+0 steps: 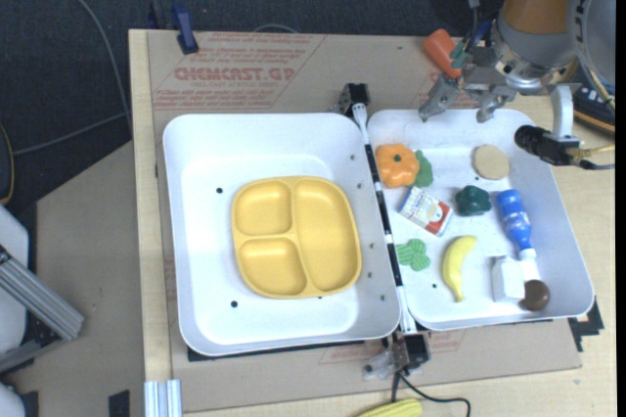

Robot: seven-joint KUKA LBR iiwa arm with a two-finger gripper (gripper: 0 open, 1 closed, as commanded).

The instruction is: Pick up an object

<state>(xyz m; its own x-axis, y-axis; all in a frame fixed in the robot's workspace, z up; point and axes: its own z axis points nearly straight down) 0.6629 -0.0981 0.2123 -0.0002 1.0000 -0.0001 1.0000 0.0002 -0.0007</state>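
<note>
Hovering over the far rim of the right bin [572, 254], my gripper [460, 102] has its two fingers spread wide and nothing between them. Every candidate object lies on the near side of it, toward the camera; I judge the coming move to be a reach inward and down.

Inventory, left to right:
- Left bin [196, 141]: one yellow divided plate [293, 237] with three compartments (not a likely pick, being broad and flat).
- Right bin: one orange pumpkin-like toy [396, 165], just beside a green leafy piece [423, 169]; one small red-and-white carton [425, 210]; one green lettuce-like toy [414, 254]; one banana [457, 266], long axis running roughly toward and away from the camera; one dark green piece [473, 201]; one tan round biscuit [491, 162]; one blue-and-white bottle [515, 224], long axis likewise near-to-far, tilted slightly; one white block [508, 280]; one brown ball [535, 294].

Nearest to the gripper, by my judgement: the biscuit and the pumpkin toy.
</note>
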